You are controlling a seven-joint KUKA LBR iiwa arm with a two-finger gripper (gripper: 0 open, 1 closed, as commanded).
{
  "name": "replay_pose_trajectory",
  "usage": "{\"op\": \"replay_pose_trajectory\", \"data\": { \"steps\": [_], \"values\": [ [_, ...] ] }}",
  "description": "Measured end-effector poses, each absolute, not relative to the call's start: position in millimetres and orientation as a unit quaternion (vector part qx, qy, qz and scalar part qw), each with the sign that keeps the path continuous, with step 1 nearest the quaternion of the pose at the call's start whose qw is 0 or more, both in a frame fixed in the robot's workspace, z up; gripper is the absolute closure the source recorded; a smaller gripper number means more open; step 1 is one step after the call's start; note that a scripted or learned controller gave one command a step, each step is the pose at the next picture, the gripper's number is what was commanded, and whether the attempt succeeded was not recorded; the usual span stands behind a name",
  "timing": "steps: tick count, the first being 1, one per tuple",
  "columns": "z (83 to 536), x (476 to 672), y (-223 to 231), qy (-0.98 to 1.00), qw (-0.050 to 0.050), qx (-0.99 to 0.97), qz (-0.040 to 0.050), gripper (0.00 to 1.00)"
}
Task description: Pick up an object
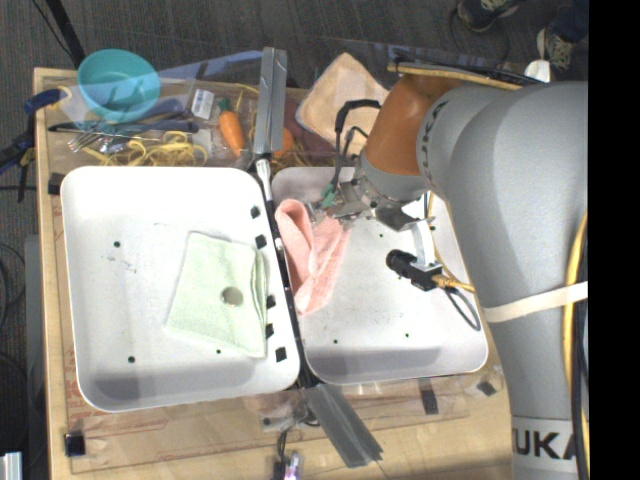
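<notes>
Your gripper [335,200] sits at the pink cloth's [312,251] 12 o'clock edge in the right bin [400,353], likely to pinch it; can't tell if it's gripping.

I work in a robotics lab: my wooden surface [150,438] carries two white bins [120,218], test clutter, cables [20,158], and onlookers' shoes [490,3] on grey carpet.

One fixed camera looks down at a slant on the wooden worktop [180,433] and both shallow white plastic bins [90,268], fairly close.
</notes>
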State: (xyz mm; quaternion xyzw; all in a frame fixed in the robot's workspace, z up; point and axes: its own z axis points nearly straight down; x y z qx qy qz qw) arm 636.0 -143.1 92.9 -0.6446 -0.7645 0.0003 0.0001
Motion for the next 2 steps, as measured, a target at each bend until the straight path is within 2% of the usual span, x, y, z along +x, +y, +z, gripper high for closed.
{"op": "replay_pose_trajectory", "data": {
  "steps": [1,2],
  "values": [
    [103,636.5,-142,-0.766,0.001,-0.643,0.0001,1.00],
    [193,657.4,-72,-0.789,0.000,-0.615,-0.0002,1.00]
  ]
}}
